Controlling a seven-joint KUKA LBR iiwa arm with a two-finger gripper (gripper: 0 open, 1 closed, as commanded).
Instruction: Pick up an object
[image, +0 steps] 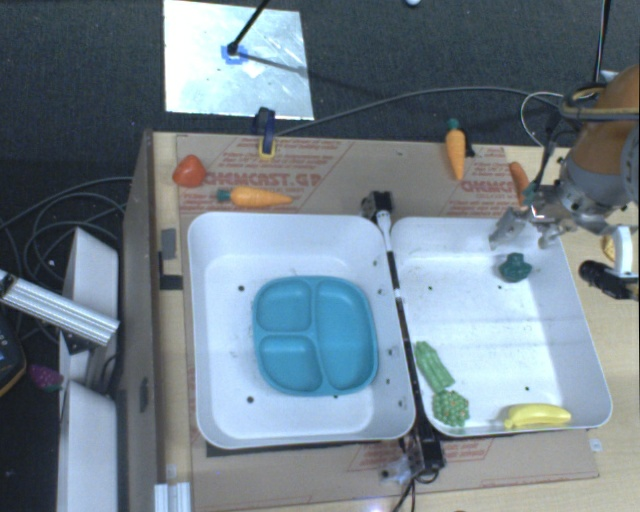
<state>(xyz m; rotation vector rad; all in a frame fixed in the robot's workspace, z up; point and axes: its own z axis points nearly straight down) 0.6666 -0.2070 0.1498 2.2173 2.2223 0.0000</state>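
smooth curved banana (537, 415) | knobbly green pods (440, 384) | gripper (528, 228) fingers spread, holding nothing

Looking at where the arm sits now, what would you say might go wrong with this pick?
1. The gripper hovers at the right bin's far wall, so a descent may clip the rim.
2. The small teal object sits beside the gripper, not under it; a straight drop could miss or nudge it away.

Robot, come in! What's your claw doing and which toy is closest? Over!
End effector above right bin's far edge, nothing gripped. Small teal toy just below it, untouched. Nothing blocking it; green veggies and banana at near edge.
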